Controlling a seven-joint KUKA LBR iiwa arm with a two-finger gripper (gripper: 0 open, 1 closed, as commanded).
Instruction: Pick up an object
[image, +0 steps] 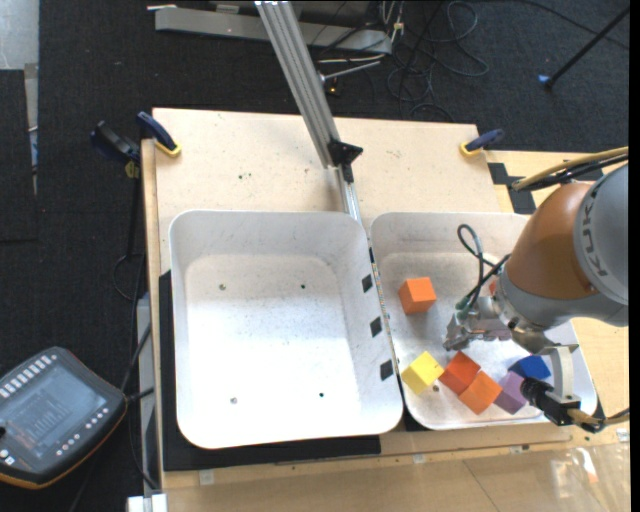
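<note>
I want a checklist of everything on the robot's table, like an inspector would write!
Surface: pale bench bearing a left bin and a right bin.
Job's things: in the right bin, an orange cube alone; a yellow cube, red block, orange block, purple block and blue block clustered near its front.
Clutter: nothing seen.
Grippers: gripper low over the right bin, above the red block; finger state unclear.
Cables: black cable looping by the wrist.
Surroundings: clamps at bench corners, a handheld controller, a metal pole.
</note>
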